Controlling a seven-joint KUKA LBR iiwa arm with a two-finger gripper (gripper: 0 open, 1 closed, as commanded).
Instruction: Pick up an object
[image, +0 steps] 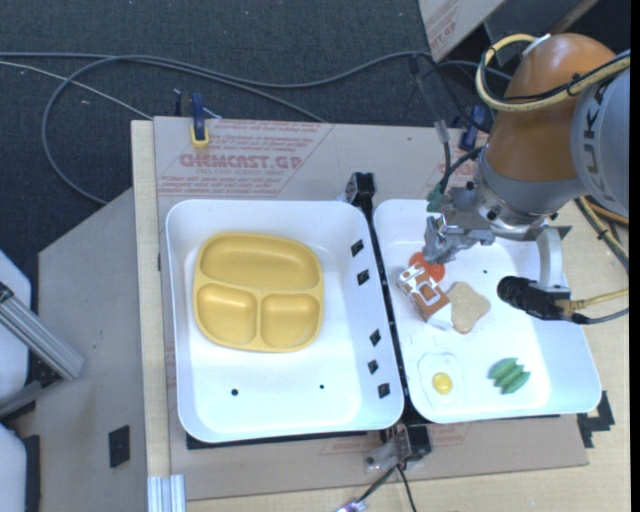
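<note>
Low over the right bin, the gripper hangs with its dark fingertips just above the upper end of a small orange-and-white toy carton; whether those tips are spread or pressed together cannot be told from this angle, and nothing shows between them. Going from the near edge of that bin backward: a toy fried egg with a yellow yolk lies closest to the front rim, a green toy pea pod sits to its right, and behind them a tan piece of toy bread rests touching the right side of the carton. The carton is boxy, tilted on the bin floor, orange with white panels and a red patch at its upper end, lying near the divider between the two bins. In the left bin a yellow three-compartment plate lies flat toward the rear. Farther back, the arm reaches in from the right, its orange band bulging above the grey wrist, which points steeply down toward the carton, with cables looped around it.
</note>
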